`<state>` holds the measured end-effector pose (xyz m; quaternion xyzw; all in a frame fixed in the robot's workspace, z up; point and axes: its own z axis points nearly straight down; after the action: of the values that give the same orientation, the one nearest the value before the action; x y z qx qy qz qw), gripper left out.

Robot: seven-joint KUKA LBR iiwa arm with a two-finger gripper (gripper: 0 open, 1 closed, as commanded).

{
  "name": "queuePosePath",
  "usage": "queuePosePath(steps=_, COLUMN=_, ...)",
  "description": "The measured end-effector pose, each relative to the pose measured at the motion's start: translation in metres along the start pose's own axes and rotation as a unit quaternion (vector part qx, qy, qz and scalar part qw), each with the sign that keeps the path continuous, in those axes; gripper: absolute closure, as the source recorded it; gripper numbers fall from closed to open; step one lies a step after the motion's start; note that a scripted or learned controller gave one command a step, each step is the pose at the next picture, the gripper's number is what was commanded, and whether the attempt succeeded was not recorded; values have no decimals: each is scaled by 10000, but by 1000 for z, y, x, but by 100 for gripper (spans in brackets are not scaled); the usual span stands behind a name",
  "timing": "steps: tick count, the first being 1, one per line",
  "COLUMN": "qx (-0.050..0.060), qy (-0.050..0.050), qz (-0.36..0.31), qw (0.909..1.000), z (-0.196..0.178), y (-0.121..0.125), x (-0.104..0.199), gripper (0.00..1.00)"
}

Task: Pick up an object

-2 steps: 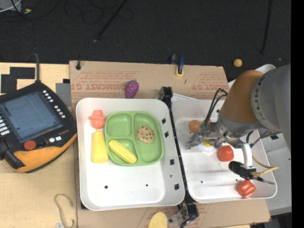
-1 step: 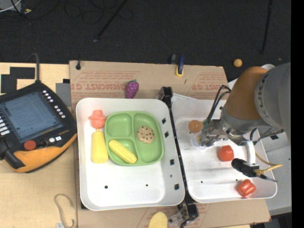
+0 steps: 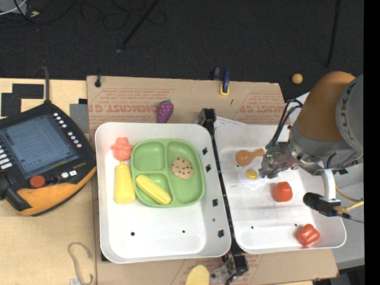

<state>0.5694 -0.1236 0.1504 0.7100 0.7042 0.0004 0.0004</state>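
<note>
My gripper [image 3: 268,167] hangs low over the right bin [image 3: 261,236], at its upper middle. Just left of it lie a brown chicken drumstick [image 3: 248,156] and a fried egg [image 3: 252,176] with a yellow yolk. A red pepper piece [image 3: 282,191] sits just below and right of the gripper, and another red pepper [image 3: 307,235] lies near the bin's lower right corner. The fingers are too dark and small to read, and I see nothing between them.
The left bin [image 3: 154,236] holds a green divided plate [image 3: 167,172] with a corn cob [image 3: 153,189] and a cookie [image 3: 182,168], plus a yellow bottle [image 3: 123,183] and a pink toy [image 3: 121,148]. A teach pendant [image 3: 41,153] lies far left. A purple grape bunch [image 3: 165,110] rests behind the bins.
</note>
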Motion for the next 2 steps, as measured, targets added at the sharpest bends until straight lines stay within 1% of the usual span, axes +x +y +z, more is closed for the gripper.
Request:
queuePosePath(steps=1, qx=-8, qy=-1, qz=-26, qw=10000, z=-63, y=-3, x=-4, gripper=100)
queuePosePath(steps=2, qx=6, qy=3, qz=-33, qw=10000, z=-78, y=-3, x=-6, gripper=100)
